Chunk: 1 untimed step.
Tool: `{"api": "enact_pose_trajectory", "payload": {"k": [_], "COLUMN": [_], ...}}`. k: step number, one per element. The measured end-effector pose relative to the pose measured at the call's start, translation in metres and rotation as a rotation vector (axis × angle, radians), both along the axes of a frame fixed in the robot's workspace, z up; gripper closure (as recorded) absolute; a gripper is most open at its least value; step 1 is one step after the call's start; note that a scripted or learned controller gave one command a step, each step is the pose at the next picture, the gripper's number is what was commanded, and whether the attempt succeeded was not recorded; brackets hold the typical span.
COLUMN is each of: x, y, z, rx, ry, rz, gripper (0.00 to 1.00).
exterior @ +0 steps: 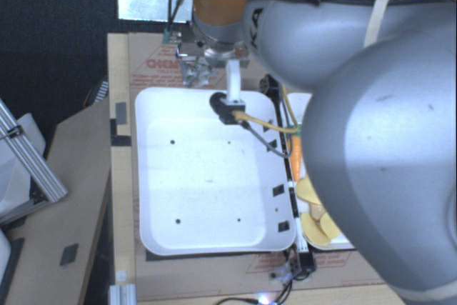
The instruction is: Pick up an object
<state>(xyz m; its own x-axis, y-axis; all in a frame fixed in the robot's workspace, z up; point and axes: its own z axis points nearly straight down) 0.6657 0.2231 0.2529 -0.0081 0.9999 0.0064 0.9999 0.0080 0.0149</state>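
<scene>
The arm (343, 46) reaches in from the right and covers most of the right bin (300, 107). Its jaws hang at the far rim of the left bin (207, 175), over the edge where the white wall meets the brown counter (153, 68). They are small and blurred from this angle, so I cannot tell whether they are released or clenched. The things to pick lie in the right bin, well apart from the jaws, to their right and nearer the camera. A thin orange stick (295, 148) lies along that bin's left wall. Some pale yellow pieces (315, 218) sit in its near corner, farther from the jaws, partly hidden by the arm.
</scene>
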Motion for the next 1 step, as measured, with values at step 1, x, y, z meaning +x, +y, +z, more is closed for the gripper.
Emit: {"api": "enact_pose_trajectory", "payload": {"k": [1], "x": [-0.0004], "y": [-0.0183], "z": [-0.1089], "rx": [-0.009], "ry": [0.023], "rz": [-0.009], "gripper": [1.0]}}
